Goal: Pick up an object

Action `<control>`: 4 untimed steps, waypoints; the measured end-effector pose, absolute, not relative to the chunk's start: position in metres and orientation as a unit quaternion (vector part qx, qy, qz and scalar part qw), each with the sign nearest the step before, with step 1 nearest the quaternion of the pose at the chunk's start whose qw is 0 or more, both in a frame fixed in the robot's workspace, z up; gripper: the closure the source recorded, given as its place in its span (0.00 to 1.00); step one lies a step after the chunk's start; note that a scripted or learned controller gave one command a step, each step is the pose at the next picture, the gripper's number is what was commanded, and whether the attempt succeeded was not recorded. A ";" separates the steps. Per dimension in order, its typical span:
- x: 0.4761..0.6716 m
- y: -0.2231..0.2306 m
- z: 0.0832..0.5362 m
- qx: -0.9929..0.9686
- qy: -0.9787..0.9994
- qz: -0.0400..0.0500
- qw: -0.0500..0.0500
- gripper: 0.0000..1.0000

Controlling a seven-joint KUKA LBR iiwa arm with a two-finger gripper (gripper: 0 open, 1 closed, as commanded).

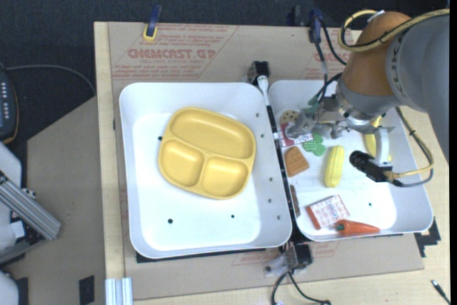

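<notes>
My gripper hangs low over the back left part of the right bin, with the arm's orange band behind it. Just beneath and in front of it lie a small green piece and a red and white item. A yellow corn cob lies a little nearer the front, and a brown cracker is at its left. A speckled cookie sits to the gripper's left. I see nothing held in the gripper.
The left bin holds a yellow divided plate. In the right bin's front lie a red and white packet and an orange carrot. A yellow banana shows beside a black cable.
</notes>
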State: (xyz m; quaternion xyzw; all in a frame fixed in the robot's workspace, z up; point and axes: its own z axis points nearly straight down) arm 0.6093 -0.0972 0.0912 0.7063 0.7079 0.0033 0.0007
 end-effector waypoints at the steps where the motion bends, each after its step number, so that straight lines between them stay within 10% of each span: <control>1: 0.611 -0.098 0.104 0.707 0.707 0.006 0.004 1.00; 4: 0.621 -0.095 0.227 0.707 0.708 0.001 0.002 1.00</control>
